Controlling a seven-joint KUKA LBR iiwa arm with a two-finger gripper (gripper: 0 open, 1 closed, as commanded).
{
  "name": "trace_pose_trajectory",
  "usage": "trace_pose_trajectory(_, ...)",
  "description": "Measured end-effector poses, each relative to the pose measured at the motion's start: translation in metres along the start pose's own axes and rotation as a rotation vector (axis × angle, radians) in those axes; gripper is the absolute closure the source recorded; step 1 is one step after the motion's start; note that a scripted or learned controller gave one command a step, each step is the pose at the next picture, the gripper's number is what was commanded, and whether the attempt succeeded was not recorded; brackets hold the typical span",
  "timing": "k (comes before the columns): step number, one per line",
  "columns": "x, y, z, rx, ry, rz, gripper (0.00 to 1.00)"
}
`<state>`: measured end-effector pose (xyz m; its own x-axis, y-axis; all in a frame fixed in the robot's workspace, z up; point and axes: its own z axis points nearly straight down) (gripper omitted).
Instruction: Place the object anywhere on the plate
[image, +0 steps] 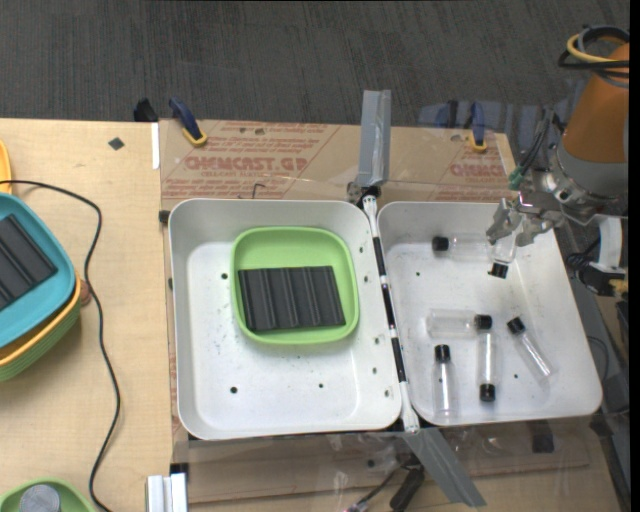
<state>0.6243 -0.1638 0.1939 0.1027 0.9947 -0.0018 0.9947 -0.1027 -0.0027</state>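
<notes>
The green plate (295, 250) sits in the left bin (200, 340) and carries a dark ribbed insert (292, 298). My gripper (510, 232) hovers over the back right part of the right bin (560, 390). It is shut on a clear vial (502, 252), which hangs down at a slant with its black cap (498, 268) at the low end. The plate lies well to the left of the gripper, across the divide between the bins.
Several more clear vials with black caps lie in the right bin, one at the back (440, 243) and others near the front (486, 360). A grey post (375, 140) stands behind the bins' junction. Teal and yellow dishes (30, 290) sit at far left.
</notes>
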Motion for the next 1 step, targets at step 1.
trace_pose_trajectory(1, 0.0000, 0.0001, -0.0002, 0.000, 0.000, 0.000, 0.00)
